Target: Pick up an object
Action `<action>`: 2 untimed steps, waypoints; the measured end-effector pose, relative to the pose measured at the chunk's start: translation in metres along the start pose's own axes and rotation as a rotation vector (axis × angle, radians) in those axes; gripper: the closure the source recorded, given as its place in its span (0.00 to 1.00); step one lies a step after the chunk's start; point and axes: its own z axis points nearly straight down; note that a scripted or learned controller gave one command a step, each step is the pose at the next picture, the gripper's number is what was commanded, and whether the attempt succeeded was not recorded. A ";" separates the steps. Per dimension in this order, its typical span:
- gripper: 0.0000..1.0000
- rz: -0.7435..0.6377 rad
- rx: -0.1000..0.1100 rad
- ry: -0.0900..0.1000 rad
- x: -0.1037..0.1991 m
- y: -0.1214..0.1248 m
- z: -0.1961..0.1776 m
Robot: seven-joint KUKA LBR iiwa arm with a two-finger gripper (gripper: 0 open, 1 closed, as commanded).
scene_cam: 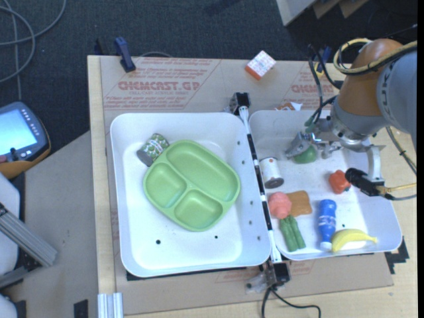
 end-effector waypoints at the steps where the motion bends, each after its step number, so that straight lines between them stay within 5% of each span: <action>1: 1.00 0.000 -0.004 -0.001 0.000 0.002 -0.010; 2: 1.00 -0.008 -0.015 -0.002 0.053 0.050 -0.093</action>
